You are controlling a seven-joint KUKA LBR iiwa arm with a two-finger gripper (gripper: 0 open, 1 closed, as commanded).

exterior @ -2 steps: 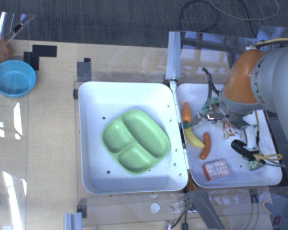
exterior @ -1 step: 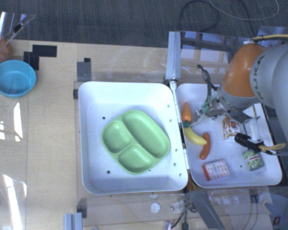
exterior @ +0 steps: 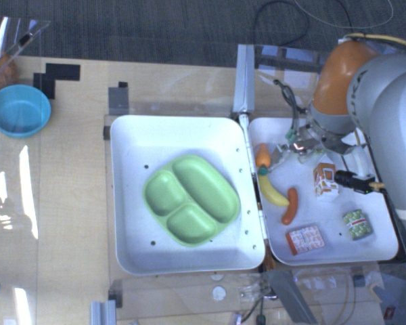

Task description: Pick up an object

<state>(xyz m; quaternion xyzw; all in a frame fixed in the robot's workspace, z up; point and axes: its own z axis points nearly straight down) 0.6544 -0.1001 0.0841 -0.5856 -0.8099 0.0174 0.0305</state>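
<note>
Small objects in the right white bin (exterior: pixel 386 249), tool (exterior: pixel 299 143) hanging over its upper left corner.
Orange carrot-shaped toy (exterior: pixel 263 156) and yellow banana (exterior: pixel 273 193) are lying just below the tool, likely its target; I cannot tell its opening. Green divided plate (exterior: pixel 191 199) is sitting in the left bin on the pale wooden bench (exterior: pixel 54 215).

A light wooden bench (exterior: pixel 68 202) is seen, on which two shallow white bins are placed side by side: the left bin (exterior: pixel 132 249) and the right bin (exterior: pixel 386 249). A blue bowl (exterior: pixel 19 110) is placed at its far left edge
</note>
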